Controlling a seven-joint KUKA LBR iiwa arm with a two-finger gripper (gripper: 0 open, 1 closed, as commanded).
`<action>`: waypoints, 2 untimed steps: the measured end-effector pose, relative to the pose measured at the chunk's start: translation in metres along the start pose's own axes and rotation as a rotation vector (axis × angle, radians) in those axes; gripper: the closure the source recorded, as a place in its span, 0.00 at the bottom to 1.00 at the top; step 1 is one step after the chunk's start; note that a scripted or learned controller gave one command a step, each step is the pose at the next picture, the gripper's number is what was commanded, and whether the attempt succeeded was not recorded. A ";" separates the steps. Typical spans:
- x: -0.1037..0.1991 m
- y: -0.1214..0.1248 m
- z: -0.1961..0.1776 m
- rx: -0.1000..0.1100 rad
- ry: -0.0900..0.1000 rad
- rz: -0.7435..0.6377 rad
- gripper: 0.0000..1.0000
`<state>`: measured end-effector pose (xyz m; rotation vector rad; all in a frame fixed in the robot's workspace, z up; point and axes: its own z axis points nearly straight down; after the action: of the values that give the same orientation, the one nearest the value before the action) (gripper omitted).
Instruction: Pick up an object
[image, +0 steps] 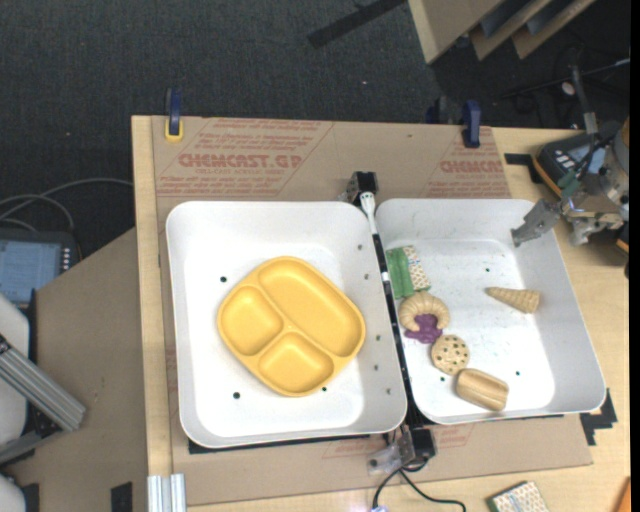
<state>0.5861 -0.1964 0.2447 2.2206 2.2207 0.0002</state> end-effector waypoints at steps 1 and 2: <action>0.055 -0.021 0.163 0.017 0.008 -0.003 0.00; 0.098 0.069 0.152 -0.008 0.000 -0.007 0.00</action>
<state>0.6551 -0.0983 0.0924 2.2092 2.2248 0.0089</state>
